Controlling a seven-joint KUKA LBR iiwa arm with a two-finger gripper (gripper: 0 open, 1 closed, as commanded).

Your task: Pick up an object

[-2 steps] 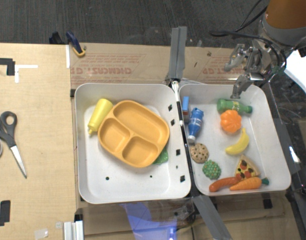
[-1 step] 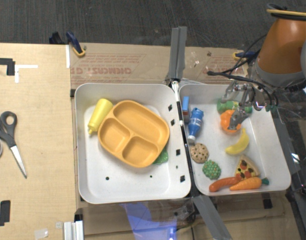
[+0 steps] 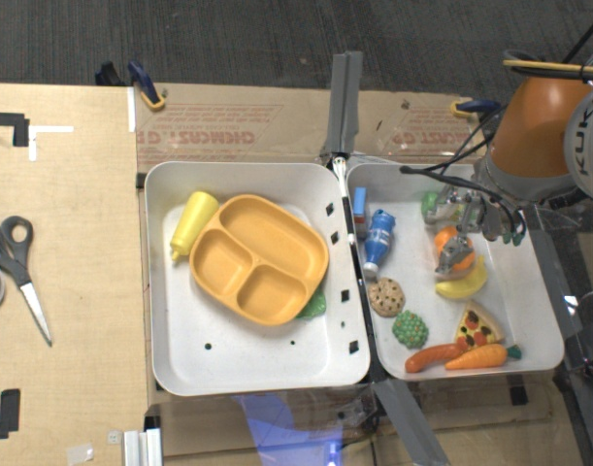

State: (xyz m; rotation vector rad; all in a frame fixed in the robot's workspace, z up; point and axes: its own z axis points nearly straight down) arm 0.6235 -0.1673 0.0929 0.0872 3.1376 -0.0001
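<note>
My gripper (image 3: 457, 256) hangs low in the right bin (image 3: 541, 311), in its upper right part. It is right over a small orange object (image 3: 445, 240) and just above a yellow banana (image 3: 468, 282). Whether anything sits in the gripper is hidden by the wrist. A small green item (image 3: 431, 205) lies just behind it. The same bin holds a blue bottle (image 3: 378, 240), a speckled cookie (image 3: 385, 297), a green knobbly ball (image 3: 410, 330), a pizza slice (image 3: 477, 327), a sausage (image 3: 431, 358) and a carrot (image 3: 482, 357).
The left bin (image 3: 257, 355) holds an orange divided plate (image 3: 259, 257), a yellow bottle (image 3: 193, 223) beside it and a green piece (image 3: 314, 306) tucked under the plate. Scissors (image 3: 19, 270) lie on the bench at far left. The arm's cables hang over the right bin's back.
</note>
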